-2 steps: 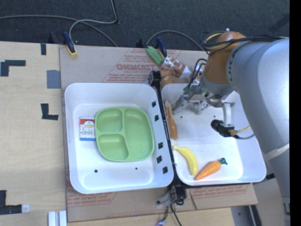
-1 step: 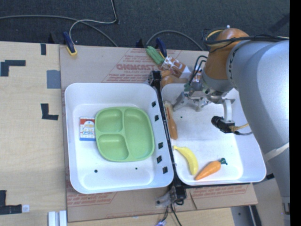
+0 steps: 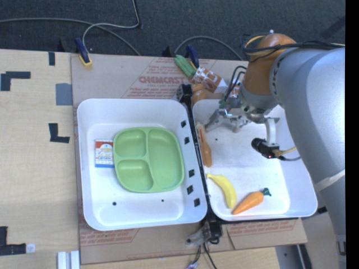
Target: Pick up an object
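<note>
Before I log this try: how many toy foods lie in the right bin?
3: a banana and a carrot near the front, a hot dog along the left wall. The arm may hide others.

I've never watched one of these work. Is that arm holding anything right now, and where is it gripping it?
It cannot be told. The gripper hangs over the right bin, with the banana and carrot lying apart from it, untouched.
</note>
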Controlling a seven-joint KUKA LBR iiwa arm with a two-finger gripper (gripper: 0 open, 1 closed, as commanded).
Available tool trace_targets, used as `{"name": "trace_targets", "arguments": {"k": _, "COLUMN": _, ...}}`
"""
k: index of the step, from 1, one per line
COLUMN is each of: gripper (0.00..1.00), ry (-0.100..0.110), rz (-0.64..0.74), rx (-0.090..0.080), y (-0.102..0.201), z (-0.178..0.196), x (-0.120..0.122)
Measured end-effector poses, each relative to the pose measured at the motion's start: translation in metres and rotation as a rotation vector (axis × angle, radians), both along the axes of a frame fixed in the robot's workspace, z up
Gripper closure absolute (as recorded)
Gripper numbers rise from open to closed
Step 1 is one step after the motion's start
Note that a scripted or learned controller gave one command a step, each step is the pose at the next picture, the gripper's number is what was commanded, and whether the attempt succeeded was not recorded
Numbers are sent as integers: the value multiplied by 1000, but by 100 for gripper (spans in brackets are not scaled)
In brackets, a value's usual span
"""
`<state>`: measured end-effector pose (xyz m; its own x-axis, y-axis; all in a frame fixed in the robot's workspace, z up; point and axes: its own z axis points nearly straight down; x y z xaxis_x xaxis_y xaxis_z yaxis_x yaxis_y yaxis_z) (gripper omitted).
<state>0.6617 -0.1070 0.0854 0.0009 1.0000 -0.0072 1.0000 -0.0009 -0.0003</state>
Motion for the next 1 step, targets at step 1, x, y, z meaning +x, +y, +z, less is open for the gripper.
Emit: {"name": "trace_targets", "arguments": {"k": 1, "gripper": 0, "ry": 3, "rz": -2, "rx": -7, "y": 5, "z": 0, "x": 2}}
